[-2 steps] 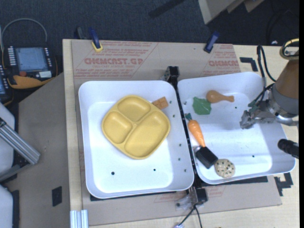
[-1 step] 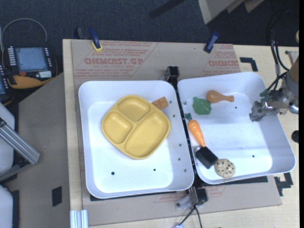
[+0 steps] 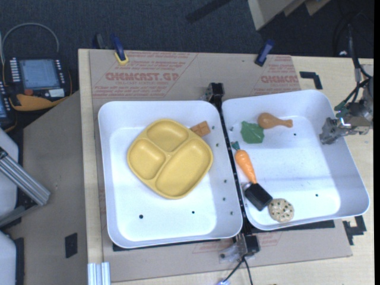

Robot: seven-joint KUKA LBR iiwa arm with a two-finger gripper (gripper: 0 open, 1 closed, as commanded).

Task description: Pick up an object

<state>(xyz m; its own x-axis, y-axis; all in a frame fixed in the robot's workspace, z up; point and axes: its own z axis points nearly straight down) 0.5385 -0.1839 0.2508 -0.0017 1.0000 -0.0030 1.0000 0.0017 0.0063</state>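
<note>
At the right rim of the right bin we find our pincer, hovering with nothing visibly in its grasp; how wide it stands we cannot tell. We judge the pick not yet begun. Every candidate lies to its left: the drumstick and green piece nearest, the carrot farther, the black block and cookie left and toward us. Well beyond those, the left bin holds a yellow divided plate touching a small brown block. Both bins sit on a cardboard-covered bench, dark floor around it.
</note>
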